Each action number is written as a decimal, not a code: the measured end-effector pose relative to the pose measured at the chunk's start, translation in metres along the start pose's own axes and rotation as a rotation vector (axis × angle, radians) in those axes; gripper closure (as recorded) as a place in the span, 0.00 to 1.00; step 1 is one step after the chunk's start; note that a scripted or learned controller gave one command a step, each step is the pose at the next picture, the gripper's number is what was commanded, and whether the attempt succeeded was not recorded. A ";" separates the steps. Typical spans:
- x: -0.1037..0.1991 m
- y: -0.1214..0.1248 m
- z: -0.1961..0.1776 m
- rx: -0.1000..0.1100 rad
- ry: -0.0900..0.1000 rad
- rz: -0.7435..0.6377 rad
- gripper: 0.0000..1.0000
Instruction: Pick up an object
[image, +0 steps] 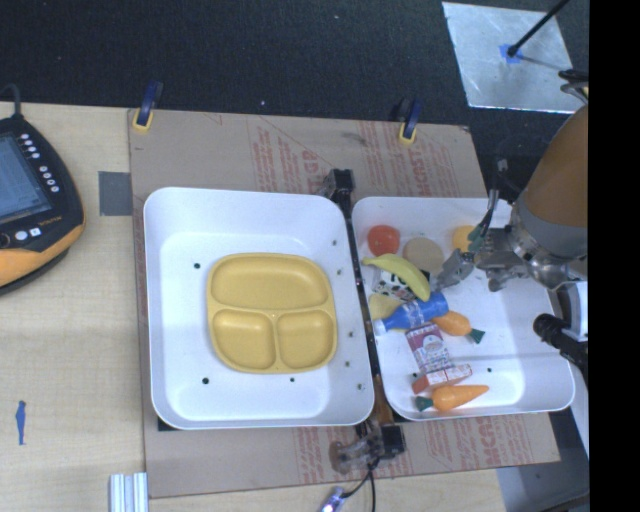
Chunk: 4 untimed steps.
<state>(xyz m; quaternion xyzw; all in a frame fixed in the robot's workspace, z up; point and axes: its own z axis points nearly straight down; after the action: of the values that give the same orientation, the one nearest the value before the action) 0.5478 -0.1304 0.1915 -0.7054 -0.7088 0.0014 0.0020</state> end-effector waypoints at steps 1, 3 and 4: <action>-0.082 -0.032 0.101 0.001 -0.001 0.000 0.00; -0.071 0.070 0.043 -0.003 -0.001 0.004 0.00; -0.082 0.104 0.096 -0.009 -0.002 0.000 0.00</action>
<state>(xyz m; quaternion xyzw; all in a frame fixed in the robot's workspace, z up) 0.6515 -0.2118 0.0952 -0.7053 -0.7089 -0.0007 -0.0019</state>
